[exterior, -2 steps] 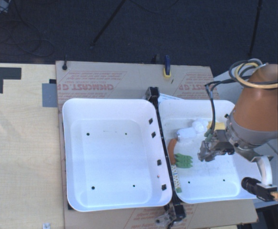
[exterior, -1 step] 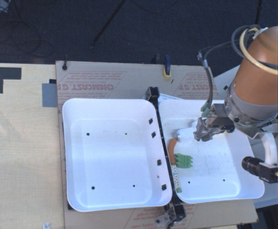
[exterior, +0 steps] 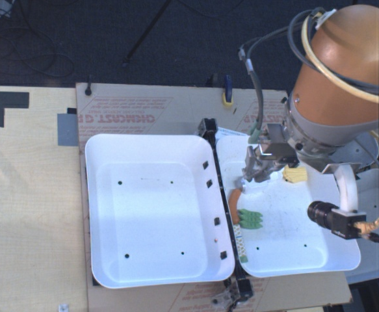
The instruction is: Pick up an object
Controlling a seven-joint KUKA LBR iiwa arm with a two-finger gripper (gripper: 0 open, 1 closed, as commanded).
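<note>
In the right bin an orange carrot-shaped piece lies against the left wall. A green leafy toy sits just to its right and below. A yellow block rests near the bin's upper middle, partly under the arm. My gripper hangs low over the upper left part of this bin, a little above and to the right of the orange piece. Nothing shows held in it.
The left bin stands beside the right one, with a black clip strip along their shared wall. The arm's orange and grey body covers the right bin's upper right. A black cylinder juts over its right side.
</note>
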